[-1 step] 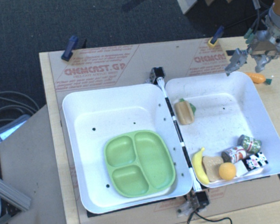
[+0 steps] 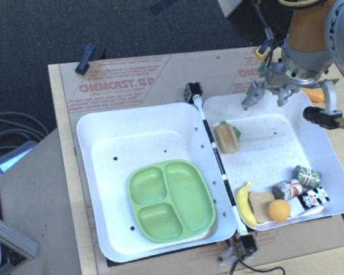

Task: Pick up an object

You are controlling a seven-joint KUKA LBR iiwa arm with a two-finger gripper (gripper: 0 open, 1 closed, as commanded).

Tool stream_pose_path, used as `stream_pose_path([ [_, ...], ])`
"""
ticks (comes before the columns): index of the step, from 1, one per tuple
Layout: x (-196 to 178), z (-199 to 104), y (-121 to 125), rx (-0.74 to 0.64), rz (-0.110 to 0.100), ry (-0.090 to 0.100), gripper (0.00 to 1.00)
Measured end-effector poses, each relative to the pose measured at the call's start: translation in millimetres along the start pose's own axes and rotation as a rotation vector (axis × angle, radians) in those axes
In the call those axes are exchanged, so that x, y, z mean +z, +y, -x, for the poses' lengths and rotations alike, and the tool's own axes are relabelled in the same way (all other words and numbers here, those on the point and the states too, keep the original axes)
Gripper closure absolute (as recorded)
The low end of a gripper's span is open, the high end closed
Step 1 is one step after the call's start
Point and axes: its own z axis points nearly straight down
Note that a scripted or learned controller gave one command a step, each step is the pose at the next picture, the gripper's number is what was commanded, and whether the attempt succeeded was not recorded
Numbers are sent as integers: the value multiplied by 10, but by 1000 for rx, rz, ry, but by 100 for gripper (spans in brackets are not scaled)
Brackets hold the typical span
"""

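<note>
The gripper [image 2: 270, 95] hangs over the far edge of the right bin [image 2: 324, 147], up near its back rim, with the grey arm [image 2: 314, 19] and its orange band rising behind it toward the right. Its two fingers are spread apart and point down and a little toward me, and nothing sits between them.

Whatever it is meant to lift lies nearer to me than the fingers do. The closest candidate is the tan block [image 2: 226, 138] with a bit of green tucked behind it, resting against the bin's left wall, near the divider; from the fingers it lies down and to the left, and its long side runs roughly front to back along that wall. The rest is bunched in the near corner, well apart from the gripper: a banana [image 2: 245, 204] curving along the left wall, a slice of bread [image 2: 261, 204] touching it, an orange ball [image 2: 279, 209] against the bread, two small cans [image 2: 297, 182] lying on their sides, and a black and white piece [image 2: 315, 198] just beside them.

The left bin [image 2: 102, 172] holds a green divided tray [image 2: 170, 200].

I'd judge the grasp not yet begun; the arm would have to travel left and descend, jaws straddling the block's short width
</note>
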Motion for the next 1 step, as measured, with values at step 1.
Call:
stream_pose_path([
  [1,940,-378,13,1,0,0,0],
])
